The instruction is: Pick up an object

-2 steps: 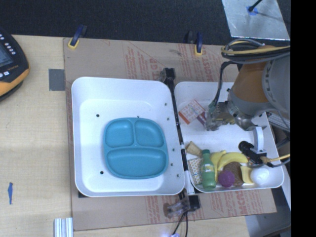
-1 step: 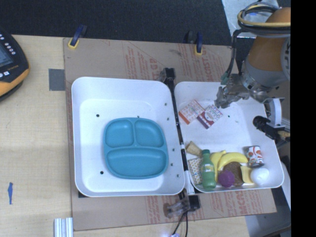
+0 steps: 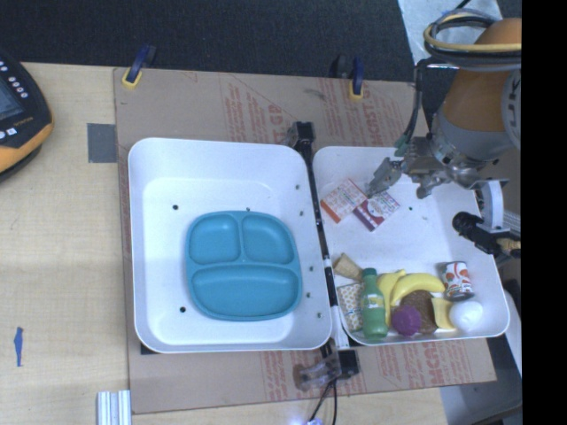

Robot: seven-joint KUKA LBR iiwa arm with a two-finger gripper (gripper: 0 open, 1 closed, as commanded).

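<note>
- Claw [image 3: 403, 177] over the upper part of the right bin [image 3: 496, 277], fingers spread apart with nothing between them, one tip low-left near the packets, the other toward the right.
- Just left of and below the claw: a flat red-and-white packet [image 3: 341, 201] beside a second packet [image 3: 376, 210], both lying flat, long axes running diagonally from upper left to lower right, touching or nearly so.
- Along the bin's lower edge, packed close together: a green bottle [image 3: 373, 305] lying with cap pointing up-view, long axis near vertical in the view; a banana [image 3: 415, 285] curving left to right above a purple round fruit [image 3: 407, 320]; a small red-labelled can [image 3: 457, 280] to the right; a white egg-like ball [image 3: 466, 313] in the lower right corner; a tan wedge [image 3: 347, 267] at the left wall.
- Open white floor across the middle of the right bin, between the packets and the packed row; little room along the bottom wall.
- Left bin [image 3: 151, 237] holding a blue divided plate [image 3: 243, 265], centred, with bare floor all around it.
- Both bins side by side on brown cardboard [image 3: 221, 96] clipped to the table [image 3: 53, 264].
- Orange-and-black handheld device [image 3: 18, 113] at the table's far left edge.
</note>
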